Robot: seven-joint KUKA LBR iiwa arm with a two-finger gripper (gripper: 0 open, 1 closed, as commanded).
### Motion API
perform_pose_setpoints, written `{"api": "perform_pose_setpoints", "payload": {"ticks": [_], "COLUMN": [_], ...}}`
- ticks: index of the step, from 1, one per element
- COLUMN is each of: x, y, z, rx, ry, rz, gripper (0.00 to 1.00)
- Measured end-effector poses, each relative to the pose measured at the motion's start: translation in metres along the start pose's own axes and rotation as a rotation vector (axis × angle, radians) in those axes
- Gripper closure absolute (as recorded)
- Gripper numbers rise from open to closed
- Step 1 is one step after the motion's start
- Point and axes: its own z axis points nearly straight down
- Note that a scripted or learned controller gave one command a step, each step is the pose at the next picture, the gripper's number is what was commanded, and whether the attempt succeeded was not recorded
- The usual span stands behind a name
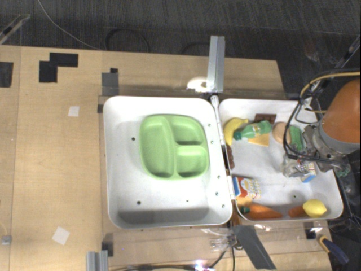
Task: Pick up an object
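The right bin holds several toy foods. A yellow banana, a green bottle and a yellow cheese wedge lie at its far left. A peach-coloured ball and a green piece lie beside them. A printed carton, an orange carrot and a lemon lie along the near side. My gripper hangs low over the bin's right half, just below the green piece, under the orange-banded wrist. Cables hide its tip.
A green divided plate lies in the left bin. A dark brown item lies at the right bin's far wall. A small orange piece sits next to the lemon. A metal post stands behind the bins.
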Motion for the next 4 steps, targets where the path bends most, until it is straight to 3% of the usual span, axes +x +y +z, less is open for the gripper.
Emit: {"api": "perform_pose_setpoints", "payload": {"ticks": [1, 2, 3, 4], "x": [0.0, 0.012, 0.027, -0.051], "y": [0.0, -0.006, 0.009, 0.004], "z": [0.0, 0.014, 0.013, 0.017], "rx": [-0.001, -0.008, -0.004, -0.011], "ry": [0.001, 0.015, 0.012, 0.015], "rz": [0.0, 0.004, 0.038, -0.145], "gripper": [0.0, 0.0, 0.0, 0.0]}}
